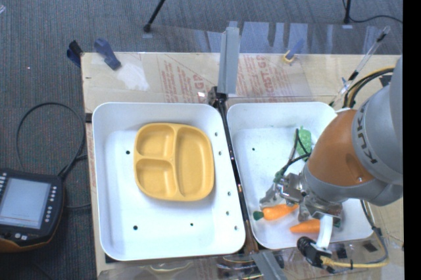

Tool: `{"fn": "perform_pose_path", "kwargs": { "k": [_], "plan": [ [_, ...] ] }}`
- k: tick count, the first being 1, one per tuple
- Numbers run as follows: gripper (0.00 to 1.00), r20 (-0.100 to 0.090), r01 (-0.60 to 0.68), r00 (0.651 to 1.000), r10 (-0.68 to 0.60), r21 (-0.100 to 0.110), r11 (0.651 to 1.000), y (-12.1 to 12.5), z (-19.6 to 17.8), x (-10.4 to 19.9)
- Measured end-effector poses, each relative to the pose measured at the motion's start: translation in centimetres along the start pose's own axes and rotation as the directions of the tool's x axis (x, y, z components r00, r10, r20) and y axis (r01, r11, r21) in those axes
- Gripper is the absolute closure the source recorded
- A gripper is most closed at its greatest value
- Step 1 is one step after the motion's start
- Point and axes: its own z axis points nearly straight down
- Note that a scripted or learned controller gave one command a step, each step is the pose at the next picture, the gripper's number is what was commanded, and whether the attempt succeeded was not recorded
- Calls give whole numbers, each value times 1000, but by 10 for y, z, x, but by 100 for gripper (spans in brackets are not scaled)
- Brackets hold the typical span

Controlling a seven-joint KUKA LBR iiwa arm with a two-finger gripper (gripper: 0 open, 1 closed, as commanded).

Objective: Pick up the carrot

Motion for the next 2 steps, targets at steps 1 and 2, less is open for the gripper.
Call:
{"fn": "perform_pose_path", "kwargs": {
  "k": [1, 2],
  "plan": [
    [100, 1, -8, 1000, 8, 7, 1000, -1, -7, -2],
    [100, -2, -332, 943, 332, -8, 943, 16, -102, 32]
  ]
}}
